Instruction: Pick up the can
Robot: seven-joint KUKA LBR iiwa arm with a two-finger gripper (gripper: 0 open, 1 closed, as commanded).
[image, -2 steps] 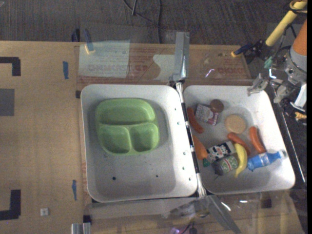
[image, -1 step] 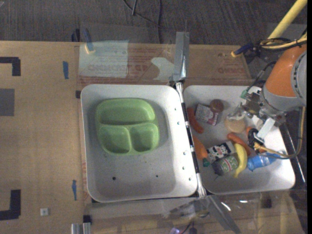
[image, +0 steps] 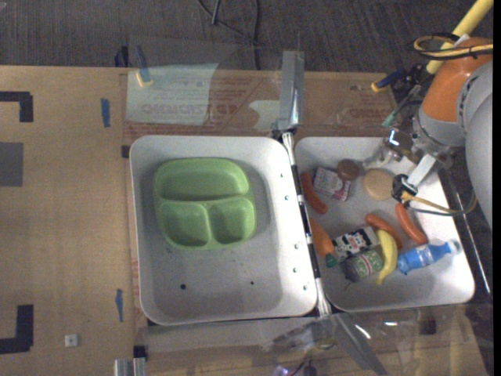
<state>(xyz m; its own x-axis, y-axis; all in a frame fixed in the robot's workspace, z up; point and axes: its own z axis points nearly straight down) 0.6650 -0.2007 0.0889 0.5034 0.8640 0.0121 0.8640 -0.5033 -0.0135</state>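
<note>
- Can point(image: 362, 266): view-right bin point(image: 438, 288), approx 7 o'clock, on its side, touching banana point(image: 386, 255).
- Gripper point(image: 390, 149): at that bin's 12 o'clock rim, well apart from can; wide or narrow, can't tell.
- Green divided plate point(image: 205, 202): other bin point(image: 219, 288), 11 o'clock.

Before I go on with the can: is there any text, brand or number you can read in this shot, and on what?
Nothing is legible.
Clear sheet, top of view: reddish lettering, too blurred to read.
Can: dark green label, print too small.
Red-and-white carton: print blurred.
Black-and-white carton: print blurred.
Water bottle: blue label, unreadable.
</note>
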